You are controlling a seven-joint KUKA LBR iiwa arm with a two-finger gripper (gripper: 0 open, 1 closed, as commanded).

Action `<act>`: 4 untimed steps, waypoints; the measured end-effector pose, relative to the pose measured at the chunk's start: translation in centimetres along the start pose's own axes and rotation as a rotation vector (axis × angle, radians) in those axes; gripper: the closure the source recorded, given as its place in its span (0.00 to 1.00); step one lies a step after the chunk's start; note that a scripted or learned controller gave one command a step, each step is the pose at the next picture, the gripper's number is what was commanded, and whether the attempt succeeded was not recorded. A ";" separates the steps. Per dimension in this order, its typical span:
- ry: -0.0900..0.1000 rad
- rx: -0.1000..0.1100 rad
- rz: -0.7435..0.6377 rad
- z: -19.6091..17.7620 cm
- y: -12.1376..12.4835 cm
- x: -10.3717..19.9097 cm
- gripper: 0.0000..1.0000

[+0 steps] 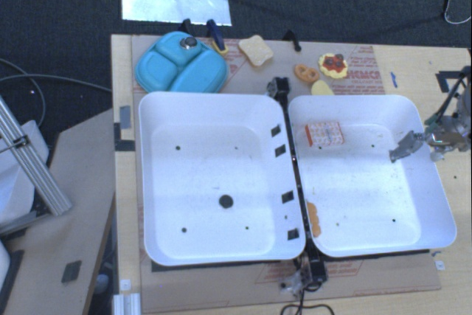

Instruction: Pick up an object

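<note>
From where I stand, the two white bins sit side by side on the counter (125, 232); I take the right bin (431, 214) as my mark. The claw (407, 145) reaches in over that bin's right rim, low above its floor; whether it is spread or pressed together I cannot tell, and nothing shows pinched in it. Inside the right bin, toward its back left, lies a small red-and-white checked packet (324, 133), flat on the floor and well apart from the claw; at the bin's front left wall a small orange piece (313, 218) rests against the divider. The left bin (158, 232) lies to the left of the right bin, touching it along the shared edge; a small dark round thing (226, 201) sits on its floor. Behind the right bin, on the counter, stand a pretzel-shaped toy (306, 72), a round red-and-yellow toy (333, 65) and a pale yellow piece (321, 88) just beside the rim; farther left of these a slice of toy bread (256, 50); farther left still a blue divided dish (181, 63), behind the left bin.
</note>
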State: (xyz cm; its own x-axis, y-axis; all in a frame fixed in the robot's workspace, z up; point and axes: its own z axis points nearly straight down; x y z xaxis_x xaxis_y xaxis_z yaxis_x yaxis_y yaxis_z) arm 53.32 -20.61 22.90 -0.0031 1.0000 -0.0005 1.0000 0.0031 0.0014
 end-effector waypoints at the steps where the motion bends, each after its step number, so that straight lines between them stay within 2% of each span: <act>1: 0.006 0.007 -0.007 13.7 3.3 6.4 0.00; 2: -0.004 -0.009 -0.002 11.2 9.5 1.7 0.00; 3: -0.001 -0.012 -0.008 14.0 13.3 10.7 0.00; 4: 0.003 -0.010 0.000 13.9 13.9 9.4 0.00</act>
State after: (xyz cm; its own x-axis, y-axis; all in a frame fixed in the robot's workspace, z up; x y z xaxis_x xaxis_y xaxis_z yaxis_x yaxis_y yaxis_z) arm 67.25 -11.19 9.04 -0.0035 1.0000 0.0028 0.9999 0.0035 0.0113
